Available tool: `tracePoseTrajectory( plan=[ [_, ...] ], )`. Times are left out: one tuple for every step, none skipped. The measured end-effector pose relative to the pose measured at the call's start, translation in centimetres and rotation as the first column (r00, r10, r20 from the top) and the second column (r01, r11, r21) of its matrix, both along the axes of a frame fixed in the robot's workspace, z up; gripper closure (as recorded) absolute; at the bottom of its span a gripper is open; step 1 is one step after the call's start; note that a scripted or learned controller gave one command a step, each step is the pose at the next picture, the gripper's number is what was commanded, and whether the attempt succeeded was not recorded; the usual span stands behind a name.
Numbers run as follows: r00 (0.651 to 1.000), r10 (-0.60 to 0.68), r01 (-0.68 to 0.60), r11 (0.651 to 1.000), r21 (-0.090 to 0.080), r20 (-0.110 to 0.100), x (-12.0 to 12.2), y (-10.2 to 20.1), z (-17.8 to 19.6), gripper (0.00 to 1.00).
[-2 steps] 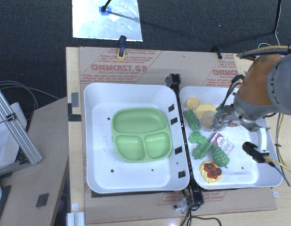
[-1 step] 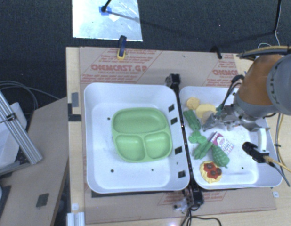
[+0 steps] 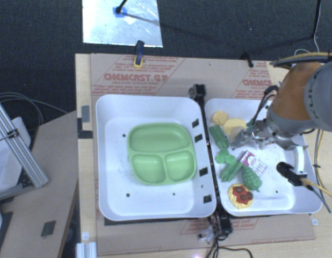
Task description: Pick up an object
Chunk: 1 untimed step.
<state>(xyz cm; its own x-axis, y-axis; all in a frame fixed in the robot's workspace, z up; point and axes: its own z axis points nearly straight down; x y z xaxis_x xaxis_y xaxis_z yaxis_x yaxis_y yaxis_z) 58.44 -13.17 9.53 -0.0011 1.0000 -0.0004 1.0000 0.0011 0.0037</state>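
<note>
Just left of the gripper [image 3: 245,139], its state impossible to tell, lie green toy vegetables [image 3: 226,157]

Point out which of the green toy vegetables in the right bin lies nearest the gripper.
The upper green piece, slanted just below the yellow items, lies nearest the gripper. The other green pieces sit lower, toward the pizza toy.

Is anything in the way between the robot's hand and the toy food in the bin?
Nothing visible is in the way. The hand is low in the right bin, right beside the yellow pieces and the green toy vegetables, with no other thing between them.
</note>
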Motion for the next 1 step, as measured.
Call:
tracePoseTrajectory(
  plan=[
    [1.0,0.0,0.0,1.0,0.0,0.0,0.0,0.0,0.0,0.0]
  ],
)
